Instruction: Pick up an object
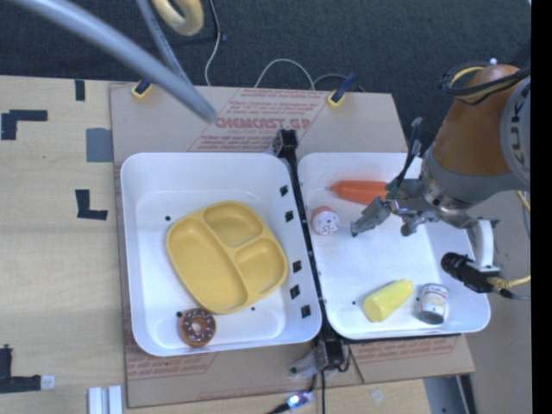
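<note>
1. The arm (479, 136), grey with an orange band, reaches over the right bin (448, 324); taking the divider (297, 231) between the two bins as landmark, it stands well to the right of it, above the bin's upper right part
2. The yellow sectioned plate (226, 255) lies left of the divider, filling the middle of the left bin (138, 188), with a chocolate doughnut (197, 327) just beside its lower edge; neither seems concerned in this try
3. Step in hand, as I judge it: the approach, before any grasp, since nothing sits in the pincer
4. The orange carrot (358, 191) lies right of the divider, near the top of the right bin, and is the nearest candidate; the next move calls for a short shift toward it and a descent so the prongs straddle its narrow body
5. The yellow block (386, 300) lies further down on that side, with a small tin (432, 304) just beside it, well apart from the pincer
6. The small pinkish-white ball (324, 222) rests just right of the divider
7. The gripper (386, 216) hangs between carrot and ball, its prongs spread apart, holding nothing; whether a tip touches the carrot I cannot tell
</note>
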Action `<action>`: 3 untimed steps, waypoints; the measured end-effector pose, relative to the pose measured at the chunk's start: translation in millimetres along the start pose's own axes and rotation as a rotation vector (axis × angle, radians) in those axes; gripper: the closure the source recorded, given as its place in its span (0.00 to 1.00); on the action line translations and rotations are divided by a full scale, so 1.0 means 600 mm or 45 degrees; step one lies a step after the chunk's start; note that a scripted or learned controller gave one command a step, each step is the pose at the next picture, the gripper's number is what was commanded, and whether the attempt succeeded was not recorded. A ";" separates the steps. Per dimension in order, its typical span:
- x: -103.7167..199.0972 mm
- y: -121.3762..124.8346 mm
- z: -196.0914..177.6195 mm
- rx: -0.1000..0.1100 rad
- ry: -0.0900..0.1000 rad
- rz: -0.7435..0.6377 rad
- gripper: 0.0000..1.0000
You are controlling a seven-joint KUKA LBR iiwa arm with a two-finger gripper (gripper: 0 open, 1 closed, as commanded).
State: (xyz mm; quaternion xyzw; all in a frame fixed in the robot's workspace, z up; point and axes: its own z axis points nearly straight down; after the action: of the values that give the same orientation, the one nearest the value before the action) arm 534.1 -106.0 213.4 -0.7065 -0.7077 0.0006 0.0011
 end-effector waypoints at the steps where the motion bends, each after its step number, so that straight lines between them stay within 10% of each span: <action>1: 0.009 -0.004 0.074 0.005 0.000 0.000 0.00; 3: 0.016 0.007 0.218 0.000 -0.002 0.000 0.00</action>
State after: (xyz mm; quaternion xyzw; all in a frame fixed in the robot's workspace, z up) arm 537.8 -96.1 82.7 -0.7066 -0.7076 0.0011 0.0004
